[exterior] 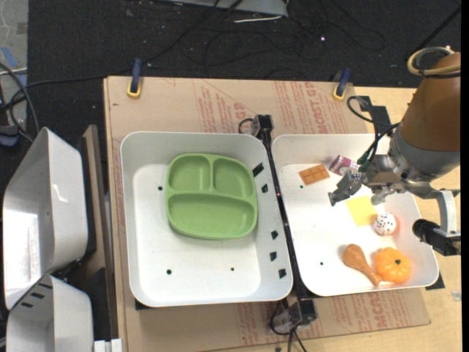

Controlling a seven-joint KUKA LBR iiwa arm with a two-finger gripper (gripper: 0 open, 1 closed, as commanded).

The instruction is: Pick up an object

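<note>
My gripper (pixel 361 193) hangs over the right bin (pixel 315 270), reaching in from the right. Its fingers stand open with nothing between them. Just below it lies a flat yellow square (pixel 361 212). A white ball with dark spots (pixel 385 224) rests to the right of the square. Left of the gripper, an orange waffle-like cracker (pixel 314 174) lies flat, and a small purple wrapper (pixel 339 163) sits partly under the wrist. Near the bin's front are a tan drumstick (pixel 359 261) and an orange pumpkin (pixel 393 265), side by side.
The left bin (pixel 146 270) holds a green divided plate (pixel 212 196). A black divider with clips (pixel 277 211) runs between the bins. White tubs (pixel 40 211) stand off the bench at the left. Cables trail from the arm at the right.
</note>
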